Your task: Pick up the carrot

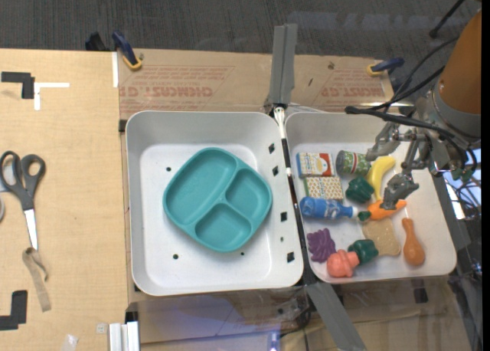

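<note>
The carrot (385,207) is a small orange piece lying in the right bin (444,265), between a dark green toy vegetable (358,188) and a slice of bread (383,237). My gripper (390,167) hangs over the bin's right half, reaching in from the right. It is open, with nothing between its fingers. One fingertip (399,187) sits just above the carrot's right end. The other fingertip (380,145) is further back, by a yellow banana (381,172).
The right bin also holds a green can (352,162), two small boxes (320,175), a blue bottle (325,208), purple grapes (321,244), a pink toy (342,264) and an orange drumstick-shaped piece (413,241). A teal divided plate (218,198) lies in the left bin (145,265). Scissors (23,181) lie far left.
</note>
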`<move>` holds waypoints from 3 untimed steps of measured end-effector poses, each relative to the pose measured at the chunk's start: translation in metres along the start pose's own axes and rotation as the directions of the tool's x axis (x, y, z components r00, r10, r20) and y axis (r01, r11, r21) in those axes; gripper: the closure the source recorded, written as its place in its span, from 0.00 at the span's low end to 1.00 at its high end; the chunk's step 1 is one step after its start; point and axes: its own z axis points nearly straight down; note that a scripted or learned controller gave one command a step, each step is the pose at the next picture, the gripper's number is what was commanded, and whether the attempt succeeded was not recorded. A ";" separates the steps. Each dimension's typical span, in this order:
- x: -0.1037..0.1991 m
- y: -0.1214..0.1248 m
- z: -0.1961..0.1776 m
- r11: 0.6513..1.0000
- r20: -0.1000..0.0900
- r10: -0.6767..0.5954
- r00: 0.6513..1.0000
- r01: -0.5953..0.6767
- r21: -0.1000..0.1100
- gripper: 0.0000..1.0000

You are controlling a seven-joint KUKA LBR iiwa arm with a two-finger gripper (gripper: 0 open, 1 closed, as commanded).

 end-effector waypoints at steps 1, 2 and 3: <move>-0.009 -0.077 0.046 0.984 0.000 0.179 0.984 -0.179 0.000 0.00; -0.035 -0.096 0.197 0.985 0.004 0.171 0.985 -0.171 0.000 0.00; -0.037 -0.095 0.186 0.986 0.007 0.166 0.986 -0.166 0.001 1.00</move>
